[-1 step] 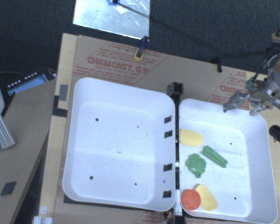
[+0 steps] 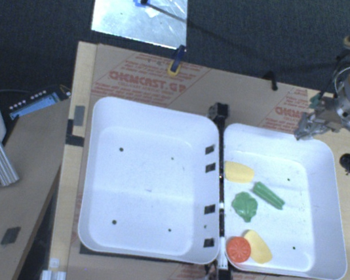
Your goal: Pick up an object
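From above, the grey arm with its orange band comes in at the upper right, and its gripper (image 2: 307, 130) hangs over the far right corner of the right-hand shallow white plastic bin (image 2: 328, 215), above the rim, well apart from the items inside. I cannot tell from here whether the jaws are spread or pressed together; nothing shows between them.

All the items lie toward the right bin's left side. A pale yellow oval piece (image 2: 238, 173) sits near the divider, with a long green pod-like piece (image 2: 268, 195) just beside it. Below them lies a leafy green lump (image 2: 245, 205). At the near edge a round red-orange tomato-like ball (image 2: 238, 249) touches a yellow banana-shaped piece (image 2: 259, 247).

The left-hand white bin (image 2: 102, 157) sits alongside, both on a cardboard sheet (image 2: 145, 78) on the counter.
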Available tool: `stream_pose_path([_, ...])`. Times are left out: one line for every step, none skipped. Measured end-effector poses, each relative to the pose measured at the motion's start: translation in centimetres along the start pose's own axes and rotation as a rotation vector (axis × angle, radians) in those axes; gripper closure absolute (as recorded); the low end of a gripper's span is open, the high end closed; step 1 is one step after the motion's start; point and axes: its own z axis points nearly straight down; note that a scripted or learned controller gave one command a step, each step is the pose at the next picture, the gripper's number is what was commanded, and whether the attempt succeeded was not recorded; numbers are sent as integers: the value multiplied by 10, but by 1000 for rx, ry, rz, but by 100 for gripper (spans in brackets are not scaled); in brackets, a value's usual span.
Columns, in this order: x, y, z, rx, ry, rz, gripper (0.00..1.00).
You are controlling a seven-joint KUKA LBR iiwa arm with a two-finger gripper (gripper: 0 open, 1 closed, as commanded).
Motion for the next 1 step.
stream_pose_path([113, 2, -27, 1, 6, -9, 100])
